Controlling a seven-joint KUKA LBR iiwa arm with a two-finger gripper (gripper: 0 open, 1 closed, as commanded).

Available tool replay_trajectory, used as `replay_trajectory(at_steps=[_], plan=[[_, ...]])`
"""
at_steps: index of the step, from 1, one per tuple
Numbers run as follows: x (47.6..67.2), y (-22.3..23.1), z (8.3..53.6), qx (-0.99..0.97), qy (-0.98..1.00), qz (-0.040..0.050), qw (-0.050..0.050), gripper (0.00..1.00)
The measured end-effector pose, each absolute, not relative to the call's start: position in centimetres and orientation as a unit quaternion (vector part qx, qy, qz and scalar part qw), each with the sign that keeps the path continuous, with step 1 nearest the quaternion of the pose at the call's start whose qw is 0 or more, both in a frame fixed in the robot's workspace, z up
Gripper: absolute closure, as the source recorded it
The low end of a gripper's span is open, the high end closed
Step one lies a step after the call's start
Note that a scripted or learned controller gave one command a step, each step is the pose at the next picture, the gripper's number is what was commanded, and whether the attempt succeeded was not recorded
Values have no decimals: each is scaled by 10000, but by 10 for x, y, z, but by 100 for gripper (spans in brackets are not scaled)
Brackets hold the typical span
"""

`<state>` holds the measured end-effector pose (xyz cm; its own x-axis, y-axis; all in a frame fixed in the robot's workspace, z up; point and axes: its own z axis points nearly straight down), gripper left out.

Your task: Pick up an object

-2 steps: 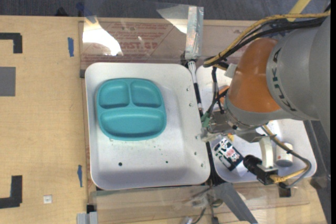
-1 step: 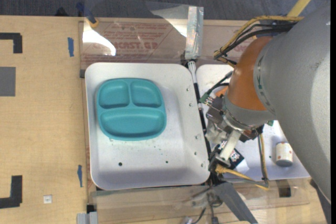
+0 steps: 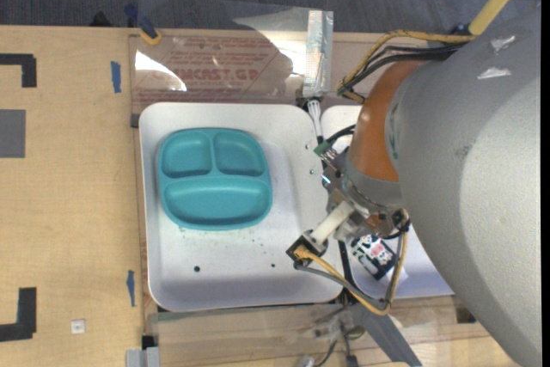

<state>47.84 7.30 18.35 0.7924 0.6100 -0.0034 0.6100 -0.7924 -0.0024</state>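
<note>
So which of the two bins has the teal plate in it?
The left bin: the teal plate lies in its upper half. The arm covers most of the right bin.

The arm [image 3: 481, 159] is a broad, smooth grey casing with pale highlights on its upper curve. An orange band [image 3: 375, 137] rings it above the wrist. Black and yellow cables [image 3: 391, 47] loop along the band and trail below the wrist. A cream-coloured bracket [image 3: 331, 226] ends in a small black-and-yellow fitting.
</note>
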Motion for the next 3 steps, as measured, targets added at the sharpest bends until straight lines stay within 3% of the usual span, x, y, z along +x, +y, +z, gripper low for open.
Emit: replay_trajectory(at_steps=[1, 2, 3], plan=[[484, 62, 227, -7817, -6236, -3, -4, 100], [508, 72, 194, -8820, -4712, 16, 3, 100], [478, 93, 193, -9529, -3032, 25, 13, 100]])
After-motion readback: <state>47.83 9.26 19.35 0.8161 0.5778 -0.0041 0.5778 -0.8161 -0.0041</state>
